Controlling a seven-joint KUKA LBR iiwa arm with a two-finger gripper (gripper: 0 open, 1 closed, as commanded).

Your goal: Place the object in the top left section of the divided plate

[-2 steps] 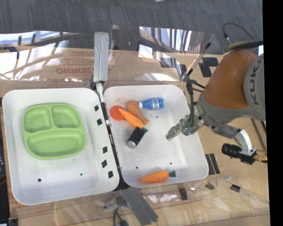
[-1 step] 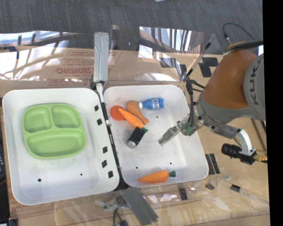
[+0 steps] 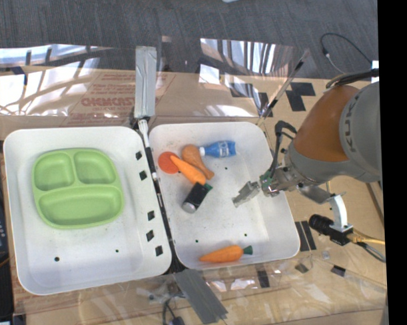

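Claw (image 3: 244, 194) sits over the right bin (image 3: 279, 219), right-of-centre, reaching in from the arm (image 3: 336, 137) on the right; fingers look nearly closed with nothing visibly between them, but they're small and blurry here, so I can't tell the state for sure. Divided plate (image 3: 76, 187) is green, three sections, lying flat in the left bin (image 3: 34, 264), well to the left of the claw across the bin divider. Its top left section has nothing in it. Candidate objects are all in the right bin: black cylinder with a green end (image 3: 195, 197) just left of the claw, apart from it; orange carrot-shaped piece (image 3: 188, 168) and brown drumstick-like piece (image 3: 197, 160) up-left of the claw, overlapping each other beside a red-orange disc (image 3: 167, 162); blue-and-white bottle (image 3: 218, 149) above-left of the claw, lying on its side; second carrot with green top (image 3: 223, 254) below the claw, near the bin's front wall.
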